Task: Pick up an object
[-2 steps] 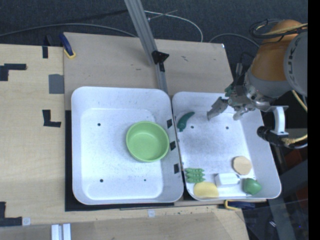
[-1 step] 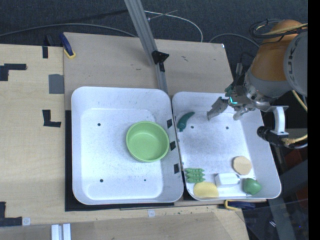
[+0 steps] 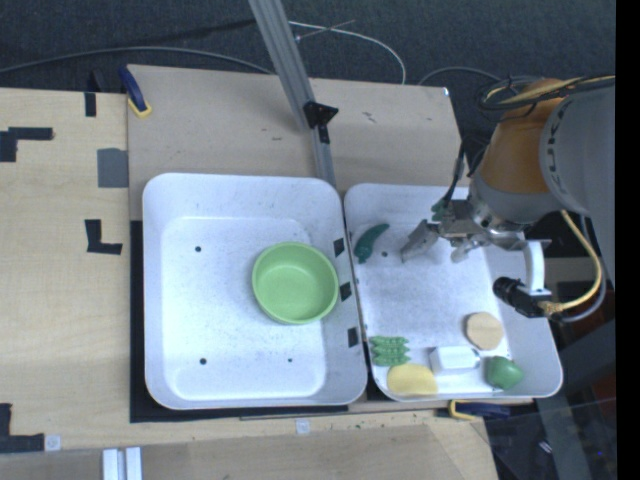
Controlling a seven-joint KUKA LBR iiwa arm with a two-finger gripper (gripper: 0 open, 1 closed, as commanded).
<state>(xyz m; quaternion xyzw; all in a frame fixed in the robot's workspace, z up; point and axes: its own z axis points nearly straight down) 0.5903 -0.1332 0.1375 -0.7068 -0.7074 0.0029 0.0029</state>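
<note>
My gripper (image 3: 435,252) hangs over the upper part of the right bin (image 3: 420,298), its fingers spread open with nothing between them. A dark green curved piece (image 3: 370,239) lies just left of it, near the bin's left wall. Along the bin's lower edge lie a light green pod (image 3: 389,348), a yellow lump (image 3: 411,378), a white block (image 3: 455,358), a tan disc (image 3: 484,330) and a green ball (image 3: 503,373). A light green bowl (image 3: 294,283) sits upright in the left bin (image 3: 200,268).
A slanted grey pole (image 3: 285,53) crosses above the bins' far edge. The arm's grey body and orange band (image 3: 520,153) loom at the right, with cables beside them. Bare white floor lies in the middle of the right bin.
</note>
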